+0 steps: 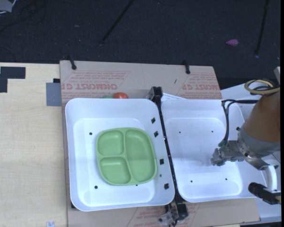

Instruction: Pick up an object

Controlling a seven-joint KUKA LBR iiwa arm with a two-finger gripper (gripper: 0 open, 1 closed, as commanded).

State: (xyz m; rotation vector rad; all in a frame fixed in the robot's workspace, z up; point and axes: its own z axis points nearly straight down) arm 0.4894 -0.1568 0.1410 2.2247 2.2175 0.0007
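- Camera view: the pincer (219,156) is low inside the right bin (199,193), near this bin's right wall, at the end of the grey arm (261,143) which comes in from the right side with its orange band (267,119) just above the wrist.
- It cannot be told from this view whether the pincer is released or clenched, because its tip is small and dark; nothing is seen in it.
- The green plate (126,156), with four compartments, lies flat in the left bin (80,126), well apart to the left of the pincer, on the other side of the black divider (164,145) where the two bins meet.
- The plate rests a little toward the right part of its bin, so it is on the side nearer to the pincer.
- A small red and green thing (117,96) is outside the bins, touching the far rim of the left bin, far up and left of the pincer; what it is cannot be told.
- Both bins stand on a brown cardboard sheet (132,79) with printed letters, which extends behind the pincer toward the far side.
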